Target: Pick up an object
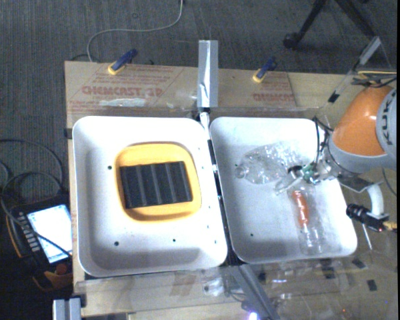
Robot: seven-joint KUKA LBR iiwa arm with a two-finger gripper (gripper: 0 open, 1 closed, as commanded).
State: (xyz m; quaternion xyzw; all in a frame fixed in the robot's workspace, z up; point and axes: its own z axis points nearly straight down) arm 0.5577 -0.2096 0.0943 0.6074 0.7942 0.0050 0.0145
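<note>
While the arm (363,129) reaches in over the far-right corner of the right bin (253,242), its grey body and orange band cover the wrist, and the gripper (311,173) shows as a small dark cluster with a hint of green just inside that bin's right wall. Whether the jaws stand apart or together cannot be told; the wrist and the clear plastic around them hide that.

Against the gripper, toward the middle of the right bin, lies a crumpled clear plastic wrapper (270,163), glinting and partly see-through (its edges melt into the white floor, so its outline is hard to trace). Just below the gripper, along the right wall of the same bin, lies a clear plastic bottle (305,219) with an orange label, stretched lengthwise toward the near-right corner. Its upper end comes close to the gripper, though I cannot tell if they touch.

Left of the right bin, wall against wall, sits the left bin (93,245). On its floor rests a yellow tray (128,157) carrying a dark ribbed insert (155,184), near the bin's middle and well apart from the gripper.

Both bins stand on a brown board (133,89).
</note>
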